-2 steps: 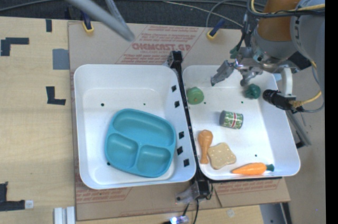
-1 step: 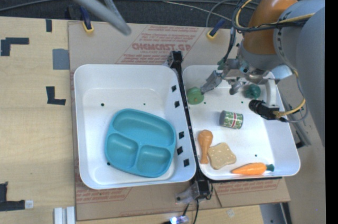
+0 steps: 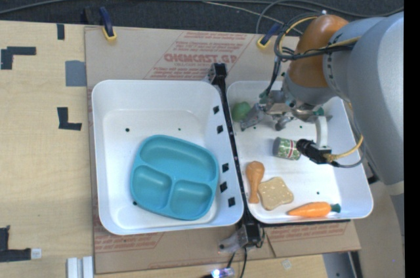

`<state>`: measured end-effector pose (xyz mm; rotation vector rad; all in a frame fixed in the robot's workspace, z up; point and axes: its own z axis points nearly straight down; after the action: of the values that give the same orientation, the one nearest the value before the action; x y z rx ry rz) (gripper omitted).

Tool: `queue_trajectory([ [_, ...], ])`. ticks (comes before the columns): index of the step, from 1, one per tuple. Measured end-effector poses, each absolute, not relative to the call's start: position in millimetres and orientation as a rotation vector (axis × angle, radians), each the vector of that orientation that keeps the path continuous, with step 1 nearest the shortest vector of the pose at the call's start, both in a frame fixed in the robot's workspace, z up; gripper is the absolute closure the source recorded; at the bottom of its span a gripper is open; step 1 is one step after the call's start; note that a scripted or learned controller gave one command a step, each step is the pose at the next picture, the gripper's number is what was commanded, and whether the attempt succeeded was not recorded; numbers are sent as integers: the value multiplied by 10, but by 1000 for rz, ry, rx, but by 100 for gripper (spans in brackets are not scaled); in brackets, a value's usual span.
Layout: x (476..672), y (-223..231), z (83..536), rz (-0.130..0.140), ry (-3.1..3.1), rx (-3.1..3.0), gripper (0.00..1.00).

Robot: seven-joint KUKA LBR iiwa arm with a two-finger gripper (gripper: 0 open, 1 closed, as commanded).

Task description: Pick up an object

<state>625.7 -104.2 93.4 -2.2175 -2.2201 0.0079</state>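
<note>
The gripper (image 3: 257,117) hovered in the right bin (image 3: 348,204) by a green object (image 3: 240,110), fingers spread wide, holding nothing.

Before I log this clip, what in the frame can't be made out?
- Gripper: too small and cluttered to tell whether it is open or shut.
- Green object: partly behind the gripper by the divider, so its identity and any contact are unclear.
- Can: label too small to read.
- Arm: cut off by the right edge.
</note>
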Motion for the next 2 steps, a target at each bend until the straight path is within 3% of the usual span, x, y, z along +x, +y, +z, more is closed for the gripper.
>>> queue_trajectory([
  [1,6269,-1029,1069,3,-2223,-2216,100],
  [2,6319,-1098,1655,-4,-2225,-2222,100],
])
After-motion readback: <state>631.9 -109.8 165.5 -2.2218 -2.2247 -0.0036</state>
